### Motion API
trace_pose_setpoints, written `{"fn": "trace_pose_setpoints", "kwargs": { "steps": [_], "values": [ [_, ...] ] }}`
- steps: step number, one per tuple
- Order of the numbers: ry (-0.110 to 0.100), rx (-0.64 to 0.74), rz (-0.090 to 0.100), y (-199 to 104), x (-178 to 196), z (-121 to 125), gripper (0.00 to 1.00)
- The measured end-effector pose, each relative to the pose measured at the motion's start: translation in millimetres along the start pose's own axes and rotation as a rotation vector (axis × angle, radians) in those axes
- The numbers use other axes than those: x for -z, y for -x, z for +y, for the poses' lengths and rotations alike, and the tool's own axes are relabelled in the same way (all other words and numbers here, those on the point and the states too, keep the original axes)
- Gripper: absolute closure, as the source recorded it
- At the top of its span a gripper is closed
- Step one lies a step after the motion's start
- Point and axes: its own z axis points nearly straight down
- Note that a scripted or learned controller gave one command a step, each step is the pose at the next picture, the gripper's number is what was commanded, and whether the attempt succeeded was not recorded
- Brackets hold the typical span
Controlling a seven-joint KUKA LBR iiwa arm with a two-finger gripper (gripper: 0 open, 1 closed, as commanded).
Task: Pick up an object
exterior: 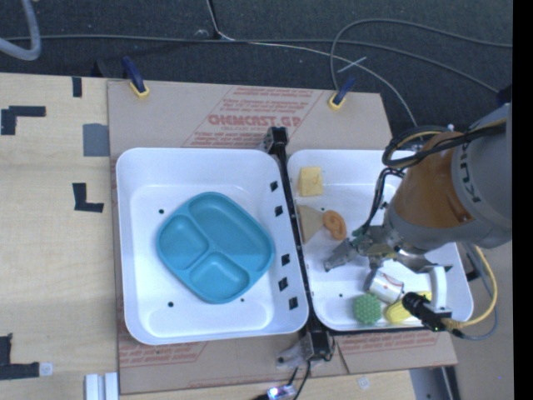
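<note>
Gripper [343,255] fingers spread, grasping nothing, at frame centre-right; bumpy green ball [366,308] lower right; smooth blue tray [215,246] centre-left.

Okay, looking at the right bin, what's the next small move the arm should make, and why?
Probably lower the claw a little and close it. It hovers low in the right bin, just beside the small orange piece, the nearest item. The yellow block and green ball lie farther off.
</note>
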Motion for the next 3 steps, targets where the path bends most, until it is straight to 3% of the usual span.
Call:
{"fn": "trace_pose_setpoints", "kwargs": {
  "steps": [1, 2, 3],
  "values": [
    [0.003, 0.001, 0.0, -0.2, 13.0, 0.7, 1.0],
    [0.01, 0.001, -0.002, -1.1, 61.9, 11.1, 1.0],
    [0.01, 0.0, -0.002, -1.6, 115.1, 1.4, 1.0]
  ]
}}
